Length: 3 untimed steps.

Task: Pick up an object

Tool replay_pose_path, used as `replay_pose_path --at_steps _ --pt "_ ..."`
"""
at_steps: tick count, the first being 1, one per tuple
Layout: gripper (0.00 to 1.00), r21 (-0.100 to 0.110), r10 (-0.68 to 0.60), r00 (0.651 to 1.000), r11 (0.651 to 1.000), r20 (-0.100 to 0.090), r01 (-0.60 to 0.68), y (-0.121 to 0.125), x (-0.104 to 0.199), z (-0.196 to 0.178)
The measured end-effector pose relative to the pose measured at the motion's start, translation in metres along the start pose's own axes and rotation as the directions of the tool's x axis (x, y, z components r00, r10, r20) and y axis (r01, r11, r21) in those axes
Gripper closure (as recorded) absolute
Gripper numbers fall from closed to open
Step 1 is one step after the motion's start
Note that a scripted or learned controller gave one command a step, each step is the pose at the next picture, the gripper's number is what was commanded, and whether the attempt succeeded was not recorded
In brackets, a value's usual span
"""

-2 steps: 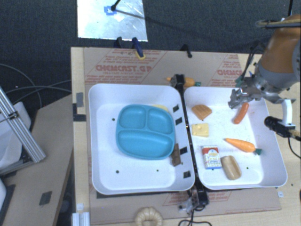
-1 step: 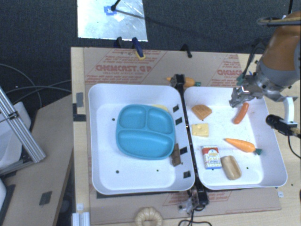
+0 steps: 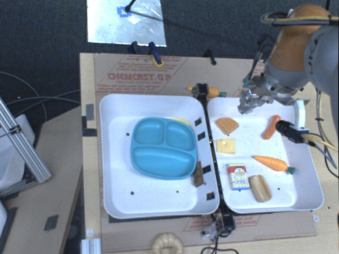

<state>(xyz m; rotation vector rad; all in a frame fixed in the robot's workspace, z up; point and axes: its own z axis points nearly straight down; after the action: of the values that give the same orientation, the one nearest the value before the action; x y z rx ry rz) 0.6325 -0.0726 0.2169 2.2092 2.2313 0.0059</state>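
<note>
Orange wedge (image 3: 226,125): the loose object nearest the hand (image 3: 245,108), lying flat in the far left part of the right bin (image 3: 288,193), close to the divide between the two bins. The hand hangs over the far left corner of this bin, just beyond the wedge and apart from it; no object shows in its grasp, and whether it is open or closed cannot be told from this view. The grey arm (image 3: 312,46) with its orange band enters from the right.

Other contents of the right bin: a pale yellow square (image 3: 225,145) just nearer the camera than the wedge; a red-orange sausage (image 3: 271,127) to the right, lying at a slant; a carrot (image 3: 270,163) with a green tip pointing right; a small red and white box (image 3: 238,176); and a tan loaf (image 3: 259,188) just beside the box, on its right.

Left bin (image 3: 122,187): a blue divided plate (image 3: 163,147) lies near the middle, and a small brown piece (image 3: 198,174) rests by the plate's near right corner, against the bin's right wall.

Both bins sit side by side on the cardboard-covered bench (image 3: 140,73).
</note>
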Motion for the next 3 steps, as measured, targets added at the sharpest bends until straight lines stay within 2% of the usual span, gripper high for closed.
replay_pose_path --at_steps 1,3 --pt "1.00 0.001 0.000 1.000 1.000 -0.001 0.000 0.010 0.055 -0.011" --pt "1.00 0.001 0.004 1.000 1.000 0.002 -0.004 0.020 0.061 -0.018"
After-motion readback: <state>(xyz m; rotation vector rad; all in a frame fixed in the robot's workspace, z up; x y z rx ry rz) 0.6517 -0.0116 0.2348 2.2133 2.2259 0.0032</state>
